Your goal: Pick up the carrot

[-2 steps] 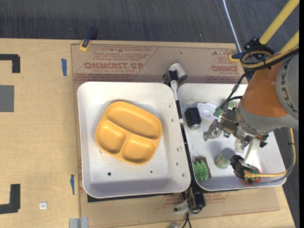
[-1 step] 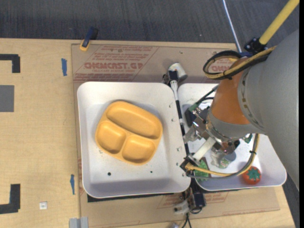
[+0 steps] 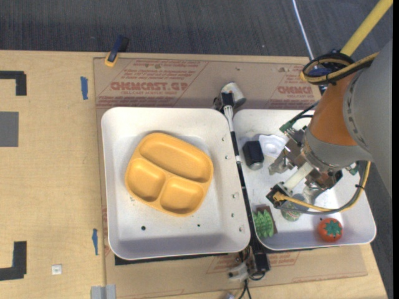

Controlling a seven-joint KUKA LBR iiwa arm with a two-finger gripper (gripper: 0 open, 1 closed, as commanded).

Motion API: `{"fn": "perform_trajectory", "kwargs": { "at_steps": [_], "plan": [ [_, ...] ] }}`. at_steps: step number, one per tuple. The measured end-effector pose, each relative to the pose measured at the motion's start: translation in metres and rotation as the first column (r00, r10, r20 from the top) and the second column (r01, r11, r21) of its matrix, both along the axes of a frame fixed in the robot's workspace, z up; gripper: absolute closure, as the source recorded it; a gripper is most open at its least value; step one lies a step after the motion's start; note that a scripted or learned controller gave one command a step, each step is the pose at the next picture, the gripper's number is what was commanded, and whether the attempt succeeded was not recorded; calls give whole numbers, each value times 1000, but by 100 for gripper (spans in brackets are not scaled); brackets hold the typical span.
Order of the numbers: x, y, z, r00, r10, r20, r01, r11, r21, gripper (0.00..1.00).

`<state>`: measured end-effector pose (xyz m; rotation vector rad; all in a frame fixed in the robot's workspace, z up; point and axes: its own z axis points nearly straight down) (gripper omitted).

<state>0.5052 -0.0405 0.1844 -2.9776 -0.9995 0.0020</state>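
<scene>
I hung low over the right bin (image 3: 368, 229), my jaws (image 3: 293, 189) so tangled in bracket and cable from this angle that I could not tell how they stood or whether they gripped anything. I judged the pickup not done. No carrot could be told apart; near me lay a tomato (image 3: 330, 228) and a green piece (image 3: 264, 222).

Single fixed cam, mounted above the worktop (image 3: 43, 167), looking down at a slant. Far edge of the worktop and a strip of dark floor (image 3: 187, 11) sit at the top of frame. Mid-range: both white bins fit whole, left bin (image 3: 118, 129) near centre, right bin (image 3: 365, 226) toward the right. Arm (image 3: 349, 117) enters from the right edge, partly covering the right bin.
</scene>
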Motion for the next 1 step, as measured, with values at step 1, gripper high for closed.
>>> {"fn": "perform_trajectory", "kwargs": {
  "at_steps": [1],
  "plan": [
    [-27,-9,0,958,286,-2,-286,958,3,0]
  ]
}}
